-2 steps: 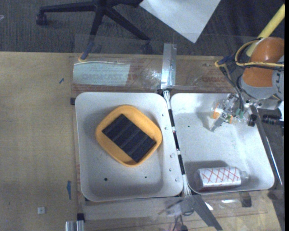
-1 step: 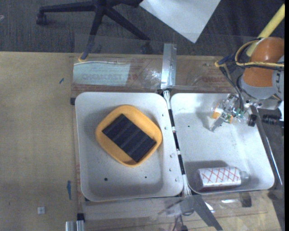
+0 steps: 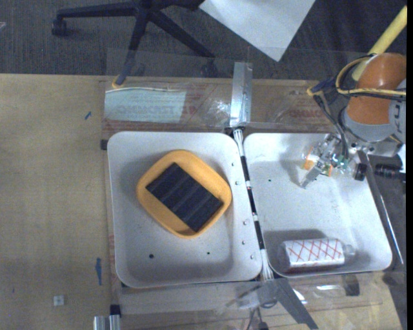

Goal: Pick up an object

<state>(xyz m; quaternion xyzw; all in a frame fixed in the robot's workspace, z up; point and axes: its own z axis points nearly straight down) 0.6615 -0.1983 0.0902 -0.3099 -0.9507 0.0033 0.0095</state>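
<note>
A light wooden bench point(image 3: 45, 193) stands on dark carpet, with a black office chair base point(image 3: 139, 19) beyond it. Two white bins sit side by side. The left bin point(image 3: 129, 258) holds an orange dish with a dark ribbed insert point(image 3: 184, 193). The right bin point(image 3: 368, 245) holds a white, red-latticed packet point(image 3: 314, 251) near its front edge. The gripper point(image 3: 316, 164) hangs over the far right bin, well apart from the packet; I cannot tell how it stands.
</note>
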